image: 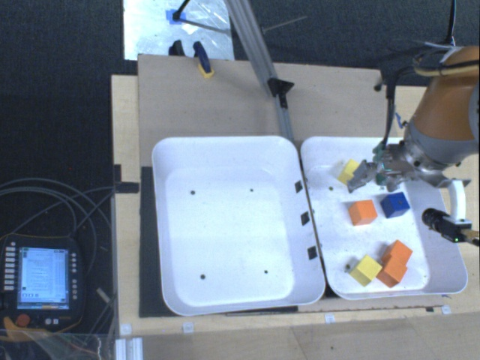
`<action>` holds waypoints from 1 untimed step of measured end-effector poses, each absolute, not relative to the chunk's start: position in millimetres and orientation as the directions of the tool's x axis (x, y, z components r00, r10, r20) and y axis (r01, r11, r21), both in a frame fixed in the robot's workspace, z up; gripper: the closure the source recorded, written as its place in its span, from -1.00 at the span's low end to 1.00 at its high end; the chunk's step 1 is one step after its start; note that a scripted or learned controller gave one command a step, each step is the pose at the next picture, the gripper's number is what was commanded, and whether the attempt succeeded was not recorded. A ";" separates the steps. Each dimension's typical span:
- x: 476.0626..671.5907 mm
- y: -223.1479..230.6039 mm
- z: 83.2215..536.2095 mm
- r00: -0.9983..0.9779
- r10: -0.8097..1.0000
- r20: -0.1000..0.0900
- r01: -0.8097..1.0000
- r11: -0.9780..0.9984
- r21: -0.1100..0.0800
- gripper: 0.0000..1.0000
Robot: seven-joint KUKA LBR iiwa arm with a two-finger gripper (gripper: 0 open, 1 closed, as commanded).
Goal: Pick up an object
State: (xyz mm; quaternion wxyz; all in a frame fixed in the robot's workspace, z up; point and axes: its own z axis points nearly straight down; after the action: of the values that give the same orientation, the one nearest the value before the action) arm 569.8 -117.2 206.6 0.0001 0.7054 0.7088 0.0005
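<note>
Blocks of coloured plastic lie scattered in the right shallow white bin (pixel 442 280) on the tabletop (pixel 225 100). Nearest sit a yellow cube (pixel 366 270) touching two stacked orange blocks (pixel 394 262). Farther back an orange cube (pixel 362 212) rests beside a blue cube (pixel 395 204). Farthest, a yellow block (pixel 348 171) lies just left of the grey tool (pixel 364 177), whose opening I cannot tell. Left of it, the other white bin (pixel 169 201) adjoins.
</note>
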 end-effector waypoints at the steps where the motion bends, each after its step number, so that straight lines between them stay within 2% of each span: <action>1: 569.9 -117.4 206.8 -0.003 1.000 0.000 1.000 0.003 0.002 -1.00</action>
State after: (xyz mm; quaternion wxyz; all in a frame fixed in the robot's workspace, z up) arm 569.9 -117.4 206.8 0.0004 0.7060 0.7082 0.0007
